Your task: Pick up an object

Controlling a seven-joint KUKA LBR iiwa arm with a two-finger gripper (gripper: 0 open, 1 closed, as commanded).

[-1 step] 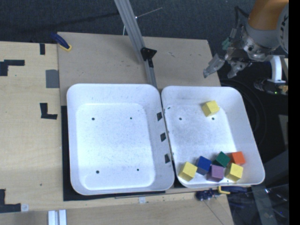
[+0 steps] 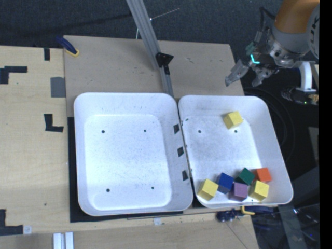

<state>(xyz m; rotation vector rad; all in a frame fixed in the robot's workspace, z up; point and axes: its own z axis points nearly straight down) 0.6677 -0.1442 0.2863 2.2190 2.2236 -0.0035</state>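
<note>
The right bin (image 2: pixel 207 154) holds several small cubes. A yellow cube (image 2: pixel 233 119) lies alone near its far edge. Along the near edge sit a second yellow cube (image 2: pixel 208 189), a blue cube (image 2: pixel 225 182), a purple cube (image 2: pixel 240 190), a green cube (image 2: pixel 246 176), an orange cube (image 2: pixel 263 175) and a third yellow cube (image 2: pixel 260 190). My gripper (image 2: pixel 245 79) hangs beyond the far right corner of that bin, above the bench edge. It is open, with nothing between its fingers, and well apart from every cube.
The left bin (image 2: pixel 124 154) sits beside the right one, their rims touching. A grey metal post (image 2: pixel 148 30) slants up from behind the bins' junction. Cables (image 2: pixel 298 95) hang off the bench at the right.
</note>
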